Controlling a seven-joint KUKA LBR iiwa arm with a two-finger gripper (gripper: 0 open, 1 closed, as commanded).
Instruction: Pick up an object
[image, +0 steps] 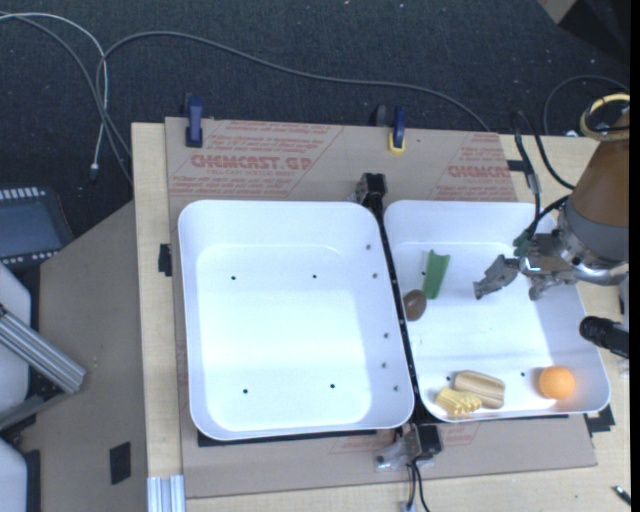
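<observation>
The things I could pick all lie in the right bin (570, 225). A green strip (435, 274) lies near that bin's left wall, with a brown lump (414, 303) just below it, close against the wall. Along the near edge sit a tan roll (478, 383) and, touching it on the left, a yellow corn piece (458, 402). An orange ball (556, 383) rests in the near right corner, well apart from the roll.

My jaws (505, 276) hang over the middle of the right bin, to the right of the green strip and apart from it. They stand spread, two dark fingers (490, 279) pointing left and down, and nothing lies between them; they touch none of the things. My wrist, with its orange band, comes in from the right edge.

The left bin (290, 225) sits beside the right one, their walls touching. Both rest on a brown sheet (250, 155) that covers the counter; red print on it reads "CHEMCAST GP", repeated, though the smaller lines are too fine to read. Two blue clamps (193, 118) grip the sheet's far edge.
</observation>
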